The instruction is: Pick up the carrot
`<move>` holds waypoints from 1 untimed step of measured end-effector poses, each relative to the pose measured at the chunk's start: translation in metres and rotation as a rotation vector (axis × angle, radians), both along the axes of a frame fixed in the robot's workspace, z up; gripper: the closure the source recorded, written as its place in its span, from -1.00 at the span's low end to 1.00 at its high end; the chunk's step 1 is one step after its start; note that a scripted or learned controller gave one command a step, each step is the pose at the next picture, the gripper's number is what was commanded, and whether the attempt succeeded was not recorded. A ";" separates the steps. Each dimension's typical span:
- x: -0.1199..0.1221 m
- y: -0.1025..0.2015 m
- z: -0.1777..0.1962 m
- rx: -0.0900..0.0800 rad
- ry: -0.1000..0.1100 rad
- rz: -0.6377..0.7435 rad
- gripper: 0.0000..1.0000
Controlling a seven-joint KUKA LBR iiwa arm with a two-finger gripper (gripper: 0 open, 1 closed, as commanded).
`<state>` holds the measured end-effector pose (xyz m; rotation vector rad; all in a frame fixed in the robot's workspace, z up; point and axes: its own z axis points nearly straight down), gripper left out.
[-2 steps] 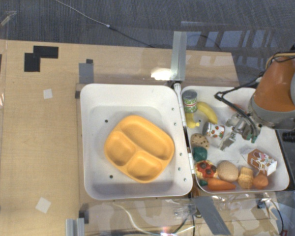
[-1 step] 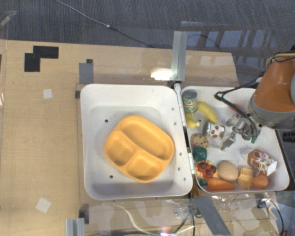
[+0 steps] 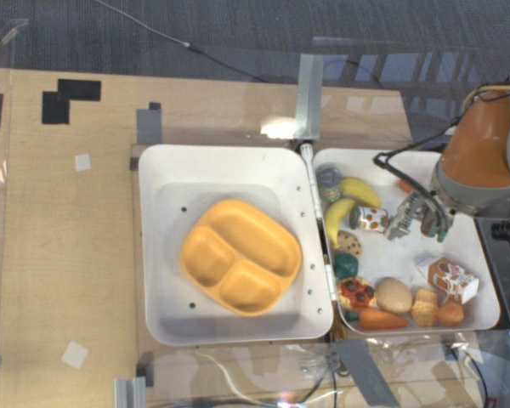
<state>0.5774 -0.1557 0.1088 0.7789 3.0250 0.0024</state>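
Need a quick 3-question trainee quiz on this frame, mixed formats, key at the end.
1. True or false: the carrot lies in the left bin.
2. Multiple choice: what sits in the left bin? A) a banana B) a yellow divided plate C) a carton
3. Fill in: the gripper hangs over the ____ bin, away from the carrot at that bin's near edge.

Key:
1. False. It lies in the right bin, beside the bread roll.
2. B
3. right
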 end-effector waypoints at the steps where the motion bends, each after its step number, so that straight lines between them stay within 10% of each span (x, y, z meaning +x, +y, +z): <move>1: 0.000 0.000 0.000 0.000 0.001 0.001 -1.00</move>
